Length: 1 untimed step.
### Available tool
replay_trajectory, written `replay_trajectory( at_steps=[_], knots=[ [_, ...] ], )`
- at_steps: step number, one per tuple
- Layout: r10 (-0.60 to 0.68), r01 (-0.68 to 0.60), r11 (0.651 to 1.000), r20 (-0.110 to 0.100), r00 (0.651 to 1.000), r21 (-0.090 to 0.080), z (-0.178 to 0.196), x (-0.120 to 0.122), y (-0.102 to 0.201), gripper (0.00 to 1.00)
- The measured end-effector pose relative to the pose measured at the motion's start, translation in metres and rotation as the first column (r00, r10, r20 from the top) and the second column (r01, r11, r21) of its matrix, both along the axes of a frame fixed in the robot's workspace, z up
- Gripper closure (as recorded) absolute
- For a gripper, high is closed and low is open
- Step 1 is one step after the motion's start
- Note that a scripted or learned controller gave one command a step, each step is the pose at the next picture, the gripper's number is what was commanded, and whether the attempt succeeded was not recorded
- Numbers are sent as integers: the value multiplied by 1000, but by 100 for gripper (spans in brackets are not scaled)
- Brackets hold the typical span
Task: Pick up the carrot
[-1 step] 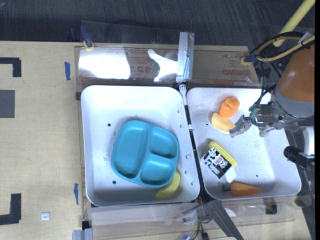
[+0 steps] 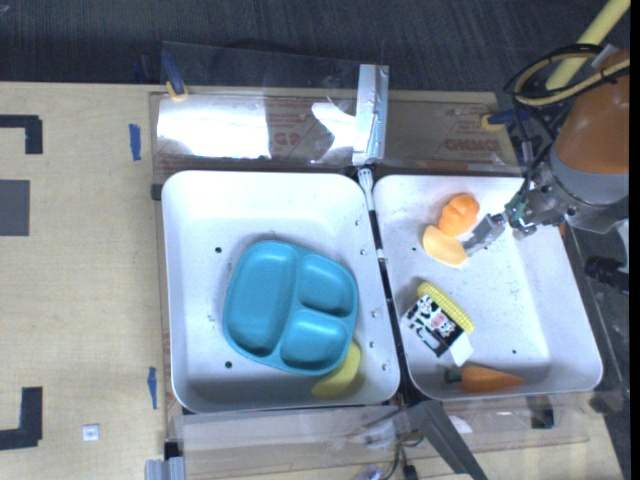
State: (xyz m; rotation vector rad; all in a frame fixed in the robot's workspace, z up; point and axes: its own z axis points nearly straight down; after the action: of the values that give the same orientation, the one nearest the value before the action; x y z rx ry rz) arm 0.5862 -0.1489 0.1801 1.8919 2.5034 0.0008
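Carrot point(image 2: 487, 376) lies at right bin's point(image 2: 570, 298) near wall. Gripper point(image 2: 492, 226) sits near orange-yellow toy point(image 2: 452, 228), finger state cannot be told. Approach should be made from above, clear of the wall.

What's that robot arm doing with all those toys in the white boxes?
It is meant to pick up the carrot, which lies at the near edge of the right bin. The gripper is instead at the far side of that bin, beside an orange and yellow toy. A blue tray sits in the left bin.
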Motion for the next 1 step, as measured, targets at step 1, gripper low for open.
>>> replay_trajectory(
  at_steps=[1],
  knots=[
    [121,-121,993,1,993,-1,-4,64,-24,0]
  ],
)
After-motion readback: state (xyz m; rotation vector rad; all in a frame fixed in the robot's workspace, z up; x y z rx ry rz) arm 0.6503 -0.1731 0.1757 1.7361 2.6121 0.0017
